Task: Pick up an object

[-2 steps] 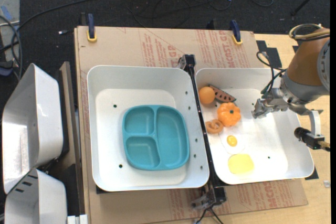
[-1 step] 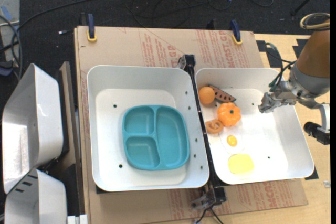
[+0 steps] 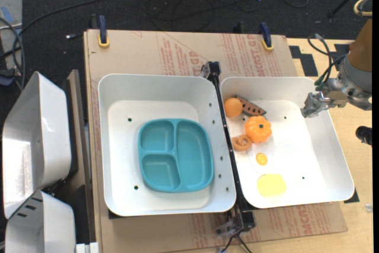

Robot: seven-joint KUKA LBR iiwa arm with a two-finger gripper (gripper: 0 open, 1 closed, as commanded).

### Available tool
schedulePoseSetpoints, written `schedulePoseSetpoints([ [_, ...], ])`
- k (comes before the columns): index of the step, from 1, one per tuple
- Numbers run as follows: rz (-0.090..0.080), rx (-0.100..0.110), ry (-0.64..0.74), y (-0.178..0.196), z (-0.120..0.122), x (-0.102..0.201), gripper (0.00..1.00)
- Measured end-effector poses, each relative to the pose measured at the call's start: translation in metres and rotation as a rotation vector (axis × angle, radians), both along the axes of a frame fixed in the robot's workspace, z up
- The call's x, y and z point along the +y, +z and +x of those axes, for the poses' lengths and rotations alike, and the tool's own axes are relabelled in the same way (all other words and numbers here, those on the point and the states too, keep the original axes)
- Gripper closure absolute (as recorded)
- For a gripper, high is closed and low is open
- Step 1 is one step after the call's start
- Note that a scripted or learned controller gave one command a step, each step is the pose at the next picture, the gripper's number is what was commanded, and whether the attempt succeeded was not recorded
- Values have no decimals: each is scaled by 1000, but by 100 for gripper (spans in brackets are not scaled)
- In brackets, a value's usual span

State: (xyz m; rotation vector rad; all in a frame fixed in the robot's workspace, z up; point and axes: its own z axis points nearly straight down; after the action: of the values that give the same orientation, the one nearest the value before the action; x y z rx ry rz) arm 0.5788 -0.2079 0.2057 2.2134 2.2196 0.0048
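Two white bins; one teal tray; six toy foods.

The left bin holds a divided tray lying flat on its floor, toward the near side. The right bin stands just beside the left bin, their inner walls touching. Taking the pumpkin in the right bin as landmark: a round fruit lies behind and left of it, with a flat wedge piece just right of that fruit. A small ring-shaped piece lies just left of the pumpkin and nearer. A small disc lies before the pumpkin, and a larger flat disc lies farther forward. The gripper hangs to the pumpkin's right, over the bin's far right edge.
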Motion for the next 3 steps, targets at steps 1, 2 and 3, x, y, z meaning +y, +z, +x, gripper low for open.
schedulePoseSetpoints([
  [1,4,6,4,6,3,56,100],
  [2,5,8,5,20,-7,112,100],
  [3,5,8,5,30,-20,164,100],
])
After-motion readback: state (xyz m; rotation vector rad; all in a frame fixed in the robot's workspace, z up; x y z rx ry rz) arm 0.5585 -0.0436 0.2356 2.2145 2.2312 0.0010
